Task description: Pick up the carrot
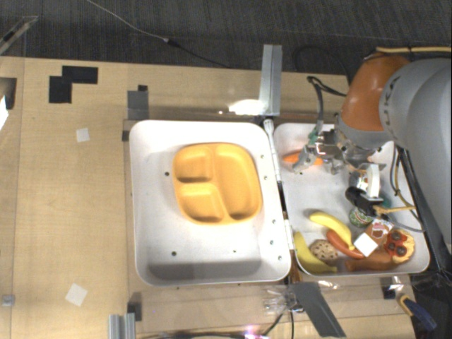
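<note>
- The carrot [291, 158] is seen in the far left part of the right bin [300, 189], close to the wall shared with the left bin [148, 210].
- The hand [316, 155] is placed just beside the carrot, on its right; orange is seen at the fingertips too, so the carrot's right end may lie under them.
- The carrot's long axis is judged to run roughly left to right, toward the hand.
- Whether the hand is wide or narrow cannot be told, and no grip on the carrot is shown.
- A yellow divided plate [214, 182] is set in the left bin.
- Bananas [318, 239], a cookie [323, 250] and other toy foods are crowded at the near end of the right bin, well apart from the carrot.
- Both bins are carried on a pale wooden bench [63, 210].
</note>
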Controlling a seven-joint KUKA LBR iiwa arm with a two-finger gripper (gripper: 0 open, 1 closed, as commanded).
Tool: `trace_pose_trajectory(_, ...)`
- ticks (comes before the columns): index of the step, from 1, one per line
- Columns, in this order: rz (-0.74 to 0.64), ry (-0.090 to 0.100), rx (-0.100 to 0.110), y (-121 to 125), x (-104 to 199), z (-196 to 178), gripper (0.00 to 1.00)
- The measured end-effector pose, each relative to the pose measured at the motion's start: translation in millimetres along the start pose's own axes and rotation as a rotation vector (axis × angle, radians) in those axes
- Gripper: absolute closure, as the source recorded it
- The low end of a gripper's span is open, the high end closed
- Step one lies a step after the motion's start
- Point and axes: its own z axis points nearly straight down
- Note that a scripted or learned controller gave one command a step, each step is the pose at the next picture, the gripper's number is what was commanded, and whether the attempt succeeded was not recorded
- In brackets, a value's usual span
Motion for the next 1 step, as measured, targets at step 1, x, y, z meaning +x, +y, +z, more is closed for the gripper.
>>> trace_pose_trajectory(1, 0.263, 0.003, 0.02, 27.1, -17.9, 7.9, 0.0)
